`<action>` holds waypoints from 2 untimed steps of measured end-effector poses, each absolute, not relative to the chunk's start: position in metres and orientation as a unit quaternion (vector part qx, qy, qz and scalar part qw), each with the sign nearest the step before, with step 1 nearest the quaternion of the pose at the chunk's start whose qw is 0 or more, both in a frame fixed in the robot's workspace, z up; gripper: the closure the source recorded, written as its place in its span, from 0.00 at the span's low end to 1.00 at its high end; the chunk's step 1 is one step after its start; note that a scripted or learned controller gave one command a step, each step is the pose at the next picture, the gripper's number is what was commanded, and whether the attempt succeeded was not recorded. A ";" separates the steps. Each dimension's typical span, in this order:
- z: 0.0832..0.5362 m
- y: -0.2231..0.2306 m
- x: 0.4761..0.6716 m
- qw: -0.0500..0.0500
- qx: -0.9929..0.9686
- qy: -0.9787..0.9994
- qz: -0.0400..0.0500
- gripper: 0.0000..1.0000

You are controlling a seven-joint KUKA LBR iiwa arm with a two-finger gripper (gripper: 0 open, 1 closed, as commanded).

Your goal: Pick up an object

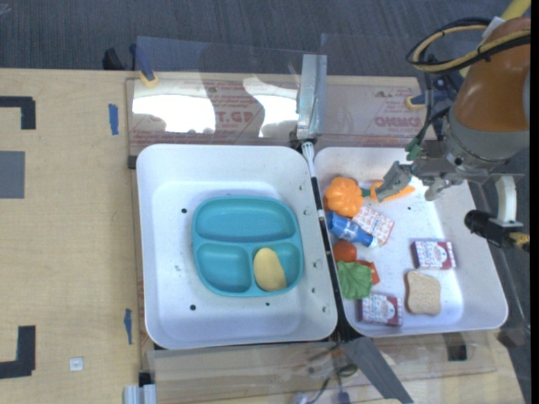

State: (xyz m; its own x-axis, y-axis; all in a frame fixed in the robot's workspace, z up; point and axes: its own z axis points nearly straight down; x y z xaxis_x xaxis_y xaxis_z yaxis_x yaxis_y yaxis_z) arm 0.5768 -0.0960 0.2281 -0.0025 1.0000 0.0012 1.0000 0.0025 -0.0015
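"Where's the gripper (413, 183)?"

"At twelve o'clock in the right bin (484, 305), fingers spread apart and holding nothing. The knobbly orange pumpkin (343, 195) sits at its nine o'clock."

"How should it grab that?"

"I'd say come straight down and straddle the round body; the crinkly packet (373, 223) beside it looks slippery."

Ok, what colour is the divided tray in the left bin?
Teal, or light blue-green: the tray, seen in the camera view.

Orange pumpkin (343, 195) in right bin (480, 305)
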 end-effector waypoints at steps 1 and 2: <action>0.142 -0.105 0.622 0.003 -0.736 -0.676 0.003 0.00; 0.187 -0.082 0.635 -0.002 -0.675 -0.738 -0.002 0.00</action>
